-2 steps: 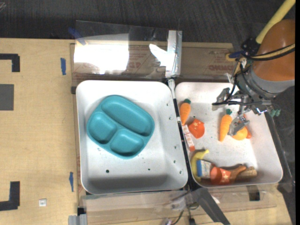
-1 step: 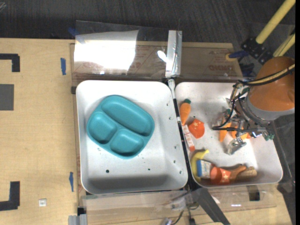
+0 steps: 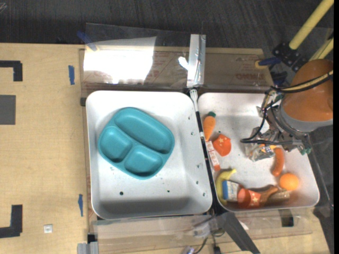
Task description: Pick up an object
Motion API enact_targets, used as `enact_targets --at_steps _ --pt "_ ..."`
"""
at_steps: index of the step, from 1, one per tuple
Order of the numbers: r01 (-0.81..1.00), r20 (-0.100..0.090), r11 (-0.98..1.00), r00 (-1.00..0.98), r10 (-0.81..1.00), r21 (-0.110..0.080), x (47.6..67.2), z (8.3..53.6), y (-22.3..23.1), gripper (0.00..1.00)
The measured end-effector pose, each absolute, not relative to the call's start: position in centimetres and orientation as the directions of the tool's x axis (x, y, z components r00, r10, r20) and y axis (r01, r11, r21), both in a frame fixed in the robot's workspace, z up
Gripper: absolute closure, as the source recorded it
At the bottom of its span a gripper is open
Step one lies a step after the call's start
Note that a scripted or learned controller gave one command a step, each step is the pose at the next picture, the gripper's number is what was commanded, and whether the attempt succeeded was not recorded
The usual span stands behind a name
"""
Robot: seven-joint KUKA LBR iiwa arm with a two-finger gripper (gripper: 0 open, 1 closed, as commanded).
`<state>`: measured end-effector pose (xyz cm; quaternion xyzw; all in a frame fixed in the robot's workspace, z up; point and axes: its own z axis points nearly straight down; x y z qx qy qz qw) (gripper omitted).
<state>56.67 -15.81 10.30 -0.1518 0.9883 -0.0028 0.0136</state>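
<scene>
The right bin (image 3: 249,102) holds toy food: a carrot (image 3: 210,125) by its left wall, a red-orange pepper (image 3: 222,145), a banana (image 3: 224,179), a round orange (image 3: 289,182) and a long orange piece (image 3: 278,162). A red item (image 3: 249,196) lies along the front wall. My gripper (image 3: 263,148) reaches down from the grey and orange arm (image 3: 311,97) into the bin's right half. It hovers over a shiny crinkled item (image 3: 258,153), just left of the long orange piece. Cables and the wrist hide its tip.
The left bin (image 3: 180,184) holds a teal divided plate (image 3: 136,141). A clear plastic sheet (image 3: 132,62) and a metal strip (image 3: 195,60) lie behind the bins. Yellow poles (image 3: 313,17) stand at the back right. Cardboard bench (image 3: 37,142) spreads to the left.
</scene>
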Motion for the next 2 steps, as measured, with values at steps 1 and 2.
enact_targets --at_steps 1,2 --pt "-0.166 -0.019 0.986 -0.986 -0.166 -0.006 62.2 23.2 -15.9 1.0" --pt "-0.486 -0.005 0.874 -0.874 -0.486 0.0 66.3 13.9 -13.2 1.0"
